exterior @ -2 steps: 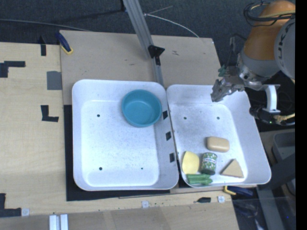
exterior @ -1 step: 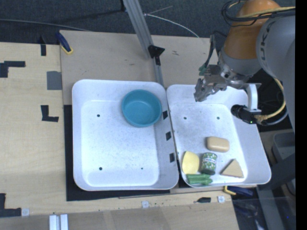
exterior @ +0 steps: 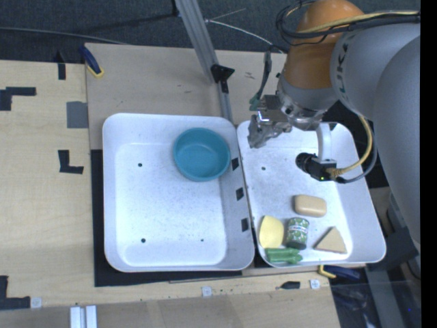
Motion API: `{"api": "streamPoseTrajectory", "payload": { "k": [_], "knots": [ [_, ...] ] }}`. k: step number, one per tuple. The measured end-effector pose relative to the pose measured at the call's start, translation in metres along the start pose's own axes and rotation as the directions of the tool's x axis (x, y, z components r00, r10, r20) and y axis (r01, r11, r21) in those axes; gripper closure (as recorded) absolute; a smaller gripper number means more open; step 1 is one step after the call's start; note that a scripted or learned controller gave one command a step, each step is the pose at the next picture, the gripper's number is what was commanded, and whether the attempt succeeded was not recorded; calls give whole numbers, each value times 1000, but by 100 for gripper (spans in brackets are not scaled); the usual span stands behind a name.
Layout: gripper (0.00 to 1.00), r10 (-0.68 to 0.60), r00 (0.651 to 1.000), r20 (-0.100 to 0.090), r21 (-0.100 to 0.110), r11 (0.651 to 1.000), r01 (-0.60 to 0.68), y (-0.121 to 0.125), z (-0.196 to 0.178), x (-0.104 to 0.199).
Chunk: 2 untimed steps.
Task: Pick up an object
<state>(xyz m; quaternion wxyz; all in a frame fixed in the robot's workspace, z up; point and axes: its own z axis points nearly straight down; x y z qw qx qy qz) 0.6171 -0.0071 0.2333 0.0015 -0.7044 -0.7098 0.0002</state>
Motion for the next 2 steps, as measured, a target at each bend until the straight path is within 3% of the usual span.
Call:
{"api": "streamPoseTrajectory", "payload": {
  "k": [2],
  "knots": [
    [100, 2, 1000, 1, 0, 1000, -2, -18, 5, 106]
  ]
}}
